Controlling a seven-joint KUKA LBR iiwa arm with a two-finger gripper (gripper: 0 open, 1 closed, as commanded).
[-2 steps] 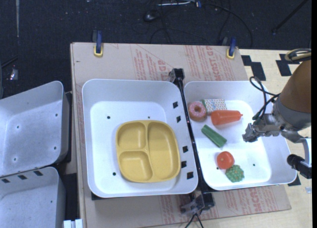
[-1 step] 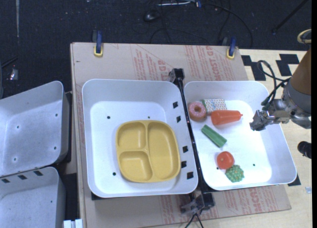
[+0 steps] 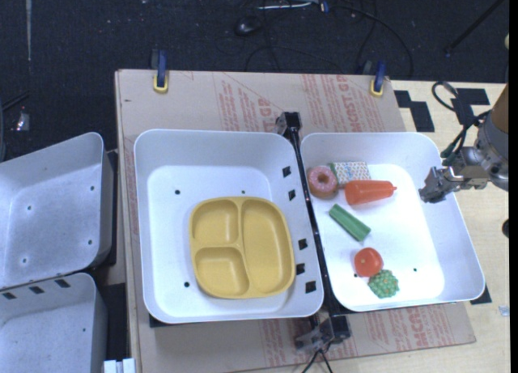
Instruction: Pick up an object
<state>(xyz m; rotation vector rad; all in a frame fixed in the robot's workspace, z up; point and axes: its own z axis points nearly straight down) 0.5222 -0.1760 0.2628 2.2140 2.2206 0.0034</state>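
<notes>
hand (image 3: 433,187) at right bin's (image 3: 453,234) right wall, fingers' state unclear. carrot (image 3: 369,192) well left, touching donut (image 3: 323,180) and sponge (image 3: 350,171). risks: clipping wall, nudging neighbours, rolling away.

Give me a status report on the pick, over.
Gripper at right bin's right wall, nothing seen held. Nearest object, carrot, apart from it. Donut, green block, tomato untouched. Path to carrot looks clear.
</notes>
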